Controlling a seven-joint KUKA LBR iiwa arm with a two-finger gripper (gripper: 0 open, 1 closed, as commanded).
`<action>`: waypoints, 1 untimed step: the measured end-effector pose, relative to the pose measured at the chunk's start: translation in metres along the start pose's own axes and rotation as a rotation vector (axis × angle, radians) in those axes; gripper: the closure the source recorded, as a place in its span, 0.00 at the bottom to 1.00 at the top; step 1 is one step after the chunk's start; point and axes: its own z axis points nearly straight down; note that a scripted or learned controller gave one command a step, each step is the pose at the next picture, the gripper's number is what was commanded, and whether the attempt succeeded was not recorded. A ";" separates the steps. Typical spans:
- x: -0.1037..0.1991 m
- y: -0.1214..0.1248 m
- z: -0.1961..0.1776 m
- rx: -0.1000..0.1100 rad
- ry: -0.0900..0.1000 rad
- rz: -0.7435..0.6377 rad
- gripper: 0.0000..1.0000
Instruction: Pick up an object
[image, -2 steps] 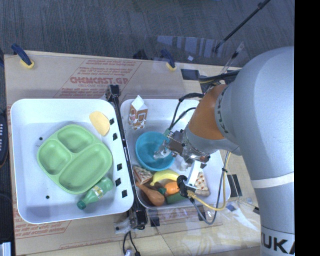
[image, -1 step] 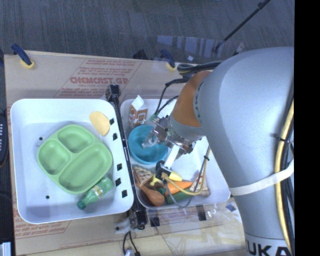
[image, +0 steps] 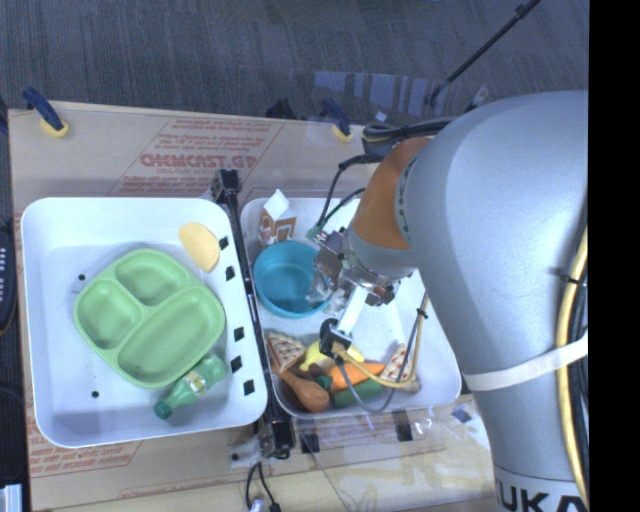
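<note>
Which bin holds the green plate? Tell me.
The left bin: it holds the green plate; the right bin holds a blue bowl.

You see two bins (image: 40, 330) of smooth white plastic with a faint sheen. The green divided plate (image: 150, 315) looks like matt plastic, the blue bowl (image: 287, 278) like glossy plastic. The bench (image: 200, 150) wears brown printed cardboard, flat and dull. The arm (image: 500, 230) has a smooth grey satin shell, the band (image: 382, 205) a matt orange.

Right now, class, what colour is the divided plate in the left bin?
Light green: the divided plate, seen in the camera view.
</note>
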 end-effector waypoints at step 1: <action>0.004 -0.003 0.002 0.005 0.003 -0.006 0.00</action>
